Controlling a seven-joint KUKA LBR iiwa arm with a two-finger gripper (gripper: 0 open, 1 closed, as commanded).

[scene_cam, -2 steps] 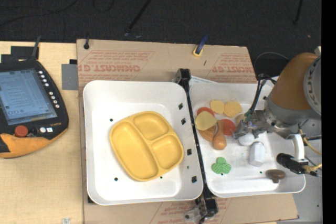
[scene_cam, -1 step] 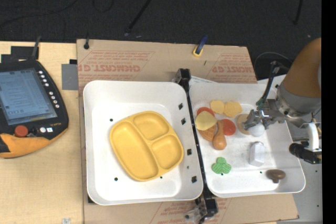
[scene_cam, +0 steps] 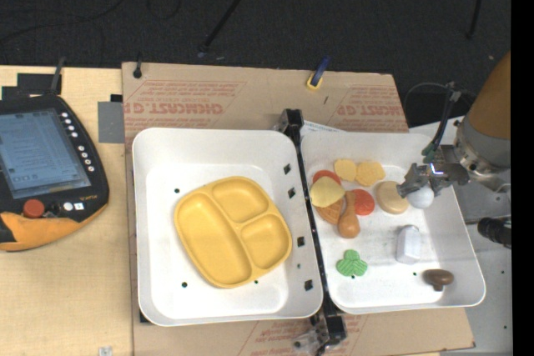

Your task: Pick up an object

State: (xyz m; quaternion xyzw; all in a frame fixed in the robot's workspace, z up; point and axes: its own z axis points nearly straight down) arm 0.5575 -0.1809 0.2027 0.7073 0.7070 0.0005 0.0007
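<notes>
The right bin (scene_cam: 467, 263) holds several toy foods. A tan round piece (scene_cam: 390, 197) lies beside a small white piece (scene_cam: 422, 198). Left of them are two yellow pieces (scene_cam: 357, 172), a yellow chip (scene_cam: 326, 193), a red piece (scene_cam: 362, 202) and a brown drumstick (scene_cam: 348, 218). Nearer the front lie a green leaf shape (scene_cam: 352, 264), a pale grey block (scene_cam: 408, 243) and a brown piece (scene_cam: 437, 278). My gripper (scene_cam: 420, 179) hangs low over the bin's right side, just above the white piece and right of the tan one. Nothing is visibly lifted.
The left bin (scene_cam: 158, 179) carries a yellow divided plate (scene_cam: 232, 229). A black divider (scene_cam: 302, 204) runs between the bins. A tablet pendant (scene_cam: 46, 167) rests on the bench at far left. Cardboard (scene_cam: 250, 100) lies under both bins.
</notes>
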